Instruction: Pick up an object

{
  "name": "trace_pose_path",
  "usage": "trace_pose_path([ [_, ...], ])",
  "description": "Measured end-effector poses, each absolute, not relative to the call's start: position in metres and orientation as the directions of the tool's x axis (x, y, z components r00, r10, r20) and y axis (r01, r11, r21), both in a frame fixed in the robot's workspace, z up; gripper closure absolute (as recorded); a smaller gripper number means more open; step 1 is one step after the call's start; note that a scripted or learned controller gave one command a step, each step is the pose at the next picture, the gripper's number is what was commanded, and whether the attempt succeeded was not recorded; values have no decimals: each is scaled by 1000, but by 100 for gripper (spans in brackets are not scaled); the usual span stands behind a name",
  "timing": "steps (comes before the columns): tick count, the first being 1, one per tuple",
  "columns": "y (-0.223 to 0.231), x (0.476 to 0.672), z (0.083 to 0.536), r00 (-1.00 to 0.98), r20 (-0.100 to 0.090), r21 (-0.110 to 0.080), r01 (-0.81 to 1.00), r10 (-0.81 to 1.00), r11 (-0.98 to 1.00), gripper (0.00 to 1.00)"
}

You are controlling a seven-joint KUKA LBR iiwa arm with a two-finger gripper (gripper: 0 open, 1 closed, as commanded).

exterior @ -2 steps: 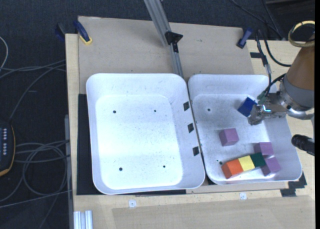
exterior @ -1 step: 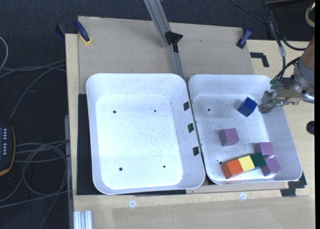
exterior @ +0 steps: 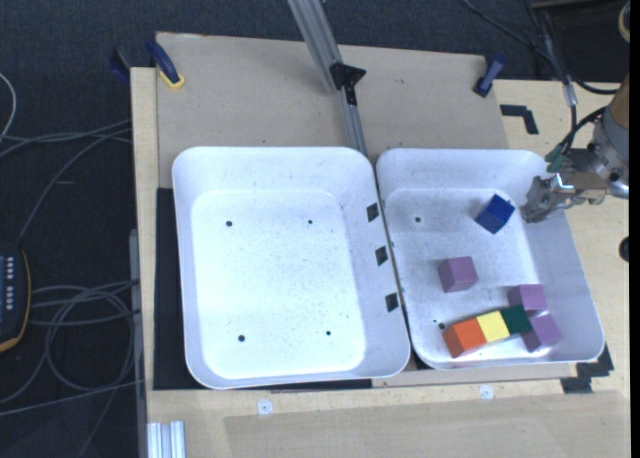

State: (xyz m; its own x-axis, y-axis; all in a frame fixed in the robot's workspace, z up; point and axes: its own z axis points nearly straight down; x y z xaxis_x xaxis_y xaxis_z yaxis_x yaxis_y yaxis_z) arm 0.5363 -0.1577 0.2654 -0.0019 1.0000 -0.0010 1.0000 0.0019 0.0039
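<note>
Off the bench at far left, loose cables [exterior: 60, 286] on dark carpet, well apart from the work. Then the left bin [exterior: 182, 246], white and shallow, pressed edge to edge against the right bin [exterior: 580, 291], probably so that things can be carried across the shared rim. Above that seam, a slanted metal pole [exterior: 312, 21]. Inside the right bin, every candidate for picking: a purple cube [exterior: 457, 273] alone near the middle, free on all sides; lower down, an orange-yellow-green bar [exterior: 487, 329] lying by the near wall with two purple blocks [exterior: 536, 314] touching its right end, crowded and likely awkward to grasp. Higher and further right, a blue cube [exterior: 494, 213], tilted, near the far right wall. Just beside it, poised at the bin's right rim, the gripper [exterior: 541, 200], carrying nothing visible; cannot tell whether wide or narrow. Judged closest and so likeliest target: the blue cube, not yet lifted.
</note>
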Motion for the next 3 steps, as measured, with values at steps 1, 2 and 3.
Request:
trace_pose_path([
  [1, -97, 558, 259, -8, 1, 2, 1000, 1000, 8, 100],
  [2, -43, 582, 265, -8, 2, 3, 1000, 1000, 8, 100],
  [3, 17, 600, 253, -8, 2, 2, 1000, 1000, 8, 100],
])
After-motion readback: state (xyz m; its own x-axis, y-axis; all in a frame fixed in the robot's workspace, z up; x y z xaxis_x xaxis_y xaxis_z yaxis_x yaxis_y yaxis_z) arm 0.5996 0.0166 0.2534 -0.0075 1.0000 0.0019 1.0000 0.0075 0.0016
